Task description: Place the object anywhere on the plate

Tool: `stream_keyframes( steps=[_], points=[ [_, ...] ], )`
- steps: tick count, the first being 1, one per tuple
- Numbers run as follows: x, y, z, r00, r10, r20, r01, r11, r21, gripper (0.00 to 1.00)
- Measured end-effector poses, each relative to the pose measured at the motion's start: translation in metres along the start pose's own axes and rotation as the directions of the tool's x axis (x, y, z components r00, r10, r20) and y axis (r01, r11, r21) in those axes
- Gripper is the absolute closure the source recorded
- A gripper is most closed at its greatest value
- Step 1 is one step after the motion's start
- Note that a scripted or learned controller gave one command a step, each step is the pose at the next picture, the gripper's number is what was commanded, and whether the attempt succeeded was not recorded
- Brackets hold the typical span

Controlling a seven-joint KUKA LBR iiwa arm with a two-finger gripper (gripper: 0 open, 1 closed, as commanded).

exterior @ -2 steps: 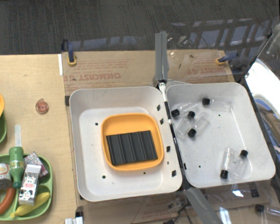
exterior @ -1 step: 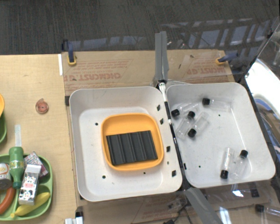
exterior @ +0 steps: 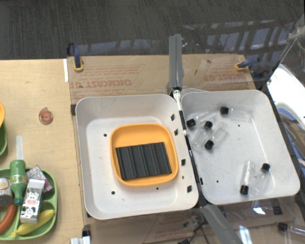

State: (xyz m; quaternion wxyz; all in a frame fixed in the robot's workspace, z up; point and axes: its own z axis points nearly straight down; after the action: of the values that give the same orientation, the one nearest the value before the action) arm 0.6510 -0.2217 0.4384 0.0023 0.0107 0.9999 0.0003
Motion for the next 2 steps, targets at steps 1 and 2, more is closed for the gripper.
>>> stream_keyframes(
  steps=[1, 2],
  points=[
    [0.006, 0.000, -0.003, 0.755, -0.656, 0.001, 0.656, 0.755, -0.002, 0.00],
    [-0.009, 0.001, -0.003, 0.444, -0.896, 0.003, 0.896, 0.444, -0.002, 0.00]
  ],
)
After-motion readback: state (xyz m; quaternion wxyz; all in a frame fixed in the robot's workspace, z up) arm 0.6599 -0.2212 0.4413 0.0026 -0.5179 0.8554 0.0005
